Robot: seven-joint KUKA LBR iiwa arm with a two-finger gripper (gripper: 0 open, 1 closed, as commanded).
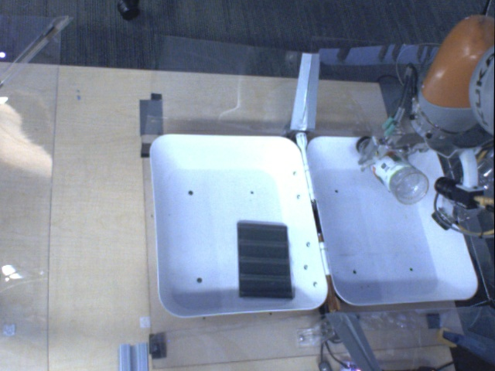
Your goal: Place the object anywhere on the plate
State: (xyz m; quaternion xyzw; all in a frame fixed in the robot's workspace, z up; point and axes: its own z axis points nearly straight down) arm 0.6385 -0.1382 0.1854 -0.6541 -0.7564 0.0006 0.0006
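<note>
Two shallow white bins sit side by side on a pale wooden table (93,230).

Left bin (193,168): holds one dark, ribbed rectangular plate (264,260), lying flat in the lower middle of the bin, its long side running toward the near rim. It is close to the near wall and apart from the side walls. Small dark dots mark the bin floor around it.

Right bin (387,269): holds a small clear bottle (400,178) with a pale label, lying on its side in the far part of the bin, near the far rim. Its wide clear base points toward the near right; its narrower end points to the far left. It is well apart from the plate, with the divider between the bins separating them.

A grey metal bar (304,91) runs away from the junction of the two bins at the far side.

Arm: enters from the right, orange band (456,60) high at the far right corner, grey wrist below it. The hand (379,147) reaches over the far edge of the right bin, just at the bottle's narrow end. Cables and metal parts crowd this spot, so whether the hand is open, closed or touching the bottle cannot be told.
</note>
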